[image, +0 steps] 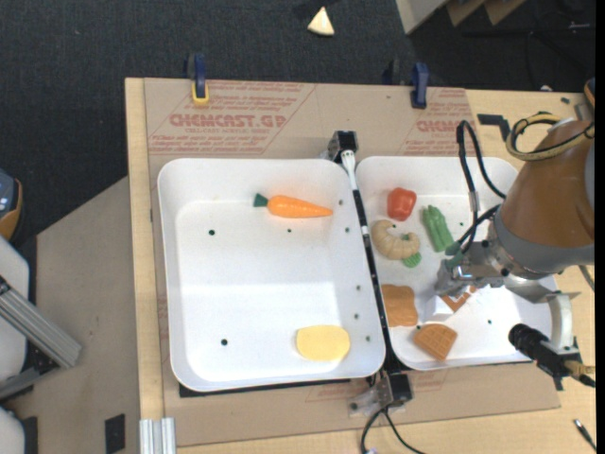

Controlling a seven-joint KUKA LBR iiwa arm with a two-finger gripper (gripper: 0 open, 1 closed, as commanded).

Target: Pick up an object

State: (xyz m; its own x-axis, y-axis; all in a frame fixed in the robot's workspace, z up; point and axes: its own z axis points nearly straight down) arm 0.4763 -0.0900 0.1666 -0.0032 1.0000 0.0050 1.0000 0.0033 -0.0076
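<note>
- Jaws low over the right bin, near its front half; my grey wrist and orange band reach in from the right.
- Cannot tell whether my jaws are released or clenched; the metal parts blur together from this angle.
- Small brown piece lies just under my jaws, touching or nearly so; cannot tell if it is gripped.
- Right bin also carries: red pepper toward the back, green pod just right of it, pale curled pastry with a small green bit at its front edge.
- Nearer the front of that bin: tan bread slice against the left wall, orange-brown wedge beside the front rim.
- Left bin: carrot lying flat toward the back, green top pointing left; pale yellow disc near the front right corner. Well apart from each other.
- Both bins sit side by side on a brown board on the tabletop, with blue clamps at the back edge.
</note>
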